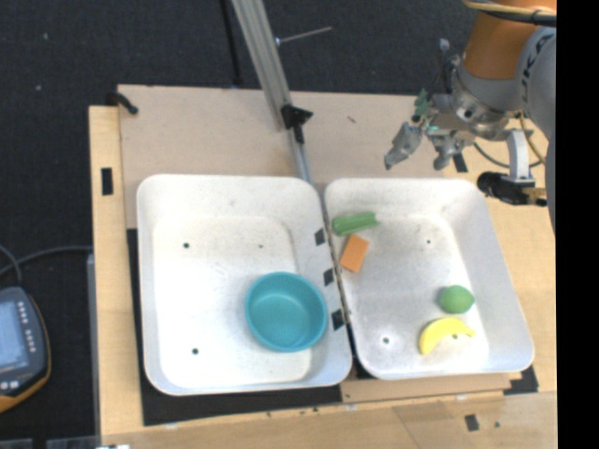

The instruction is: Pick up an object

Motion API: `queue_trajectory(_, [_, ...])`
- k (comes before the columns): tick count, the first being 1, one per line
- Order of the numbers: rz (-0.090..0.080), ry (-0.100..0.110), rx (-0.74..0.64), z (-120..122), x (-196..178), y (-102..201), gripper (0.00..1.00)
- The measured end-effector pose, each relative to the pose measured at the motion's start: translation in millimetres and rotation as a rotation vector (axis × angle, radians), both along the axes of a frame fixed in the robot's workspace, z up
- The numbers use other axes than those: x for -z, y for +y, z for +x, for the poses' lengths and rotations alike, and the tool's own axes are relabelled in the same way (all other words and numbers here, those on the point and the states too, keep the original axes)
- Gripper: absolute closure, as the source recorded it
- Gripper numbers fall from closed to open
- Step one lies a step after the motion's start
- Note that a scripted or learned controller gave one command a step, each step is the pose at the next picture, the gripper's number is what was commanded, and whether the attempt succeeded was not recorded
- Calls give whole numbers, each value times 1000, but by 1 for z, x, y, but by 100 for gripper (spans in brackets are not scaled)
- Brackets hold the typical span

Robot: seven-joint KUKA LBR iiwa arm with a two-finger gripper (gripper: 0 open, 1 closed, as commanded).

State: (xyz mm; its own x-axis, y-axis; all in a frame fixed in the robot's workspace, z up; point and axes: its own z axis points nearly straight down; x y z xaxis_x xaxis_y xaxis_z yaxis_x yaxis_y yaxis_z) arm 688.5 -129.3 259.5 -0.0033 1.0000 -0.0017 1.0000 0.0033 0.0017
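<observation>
The camera view looks down at a slant on a tan bench (201,129) carrying two shallow white bins set edge to edge. The left bin (187,213) holds a teal bowl (286,311), sitting upright near that bin's lower right corner, close to the divide between the bins.

The right bin (487,251) holds four small things. A green elongated piece (355,222) lies near the upper left corner, almost flat along the bin's far wall. Just below it, nearly touching, is an orange block (354,253), tilted. Well apart from these, toward the lower right, a round green object (456,298) rests on the bin floor, and just below it lies a yellow banana-shaped object (445,334); the two sit close together.

The arm (501,36) comes in from the upper right, its orange band visible above the grey wrist. The gripper (423,146) hangs above the bench just beyond the far rim of the right bin, well apart from every object in it. Its two fingers appear spread, with nothing between them. A slanted metal bar (265,59) runs from the top of the view down to the junction of the two bins. A handheld device with a screen (19,340) sits at the left edge, off the bench.
</observation>
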Motion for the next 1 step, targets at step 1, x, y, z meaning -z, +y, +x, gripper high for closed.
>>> queue_trajectory(1, [-1, 0, 0, 0, 0, -1, 0])
